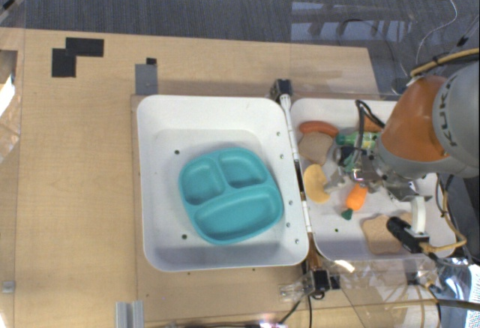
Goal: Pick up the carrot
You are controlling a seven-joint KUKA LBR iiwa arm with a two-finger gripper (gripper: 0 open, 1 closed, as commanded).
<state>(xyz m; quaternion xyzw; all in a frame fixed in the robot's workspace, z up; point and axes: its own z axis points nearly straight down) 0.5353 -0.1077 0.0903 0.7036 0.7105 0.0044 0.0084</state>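
Observation:
The carrot [356, 199] is small and orange, with a green stub at its lower left end. It lies tilted in the right bin [334, 244], near the bin's middle. My gripper [355, 175] reaches in from the right and sits directly over the carrot's upper end, touching or nearly touching it. The wrist hides how the gripper meets the carrot. The orange band of the arm [414, 127] is above and to the right.
Around the carrot are a yellow piece [316, 184], a tan round piece [315, 145], a red sausage [319, 127], a green item [346, 140] and a toast slice [379, 234]. The left bin [161, 146] holds a teal divided plate [231, 195].

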